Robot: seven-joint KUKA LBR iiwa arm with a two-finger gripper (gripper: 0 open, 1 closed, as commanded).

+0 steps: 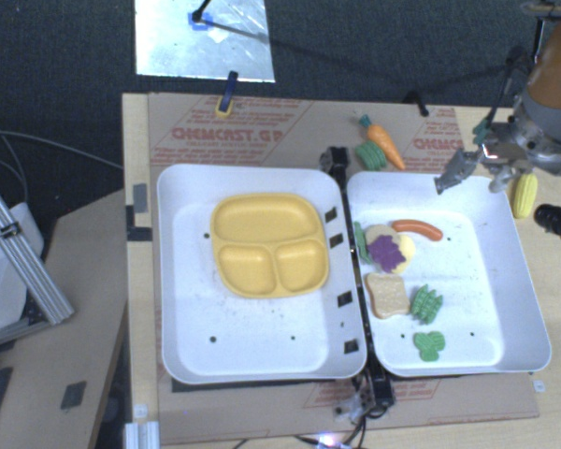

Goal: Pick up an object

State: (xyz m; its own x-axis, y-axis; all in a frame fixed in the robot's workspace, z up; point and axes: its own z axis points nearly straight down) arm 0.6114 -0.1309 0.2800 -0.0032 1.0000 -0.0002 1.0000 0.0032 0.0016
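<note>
Yellow divided plate (266, 245) lies in the left bin (182, 279). Right bin (505, 279) holds the sausage (417, 228), grapes (386, 250) and bread (388, 295), unlifted. Hand (475, 178), upper right, hangs open and empty; pickup outstanding.

Even, bright overhead light; glare on the foil sheet (204, 24); soft shadows; slightly grainy; arm edge blurred.

So the right bin (505, 279) has a little pile of toy food: an orange-red sausage (417, 228) lying flat around 12 o'clock, purple grapes (385, 250) just left of center, a bread slice (387, 295) below, and two green veggie bits (426, 303) (429, 345) towards 6 o'clock.
</note>
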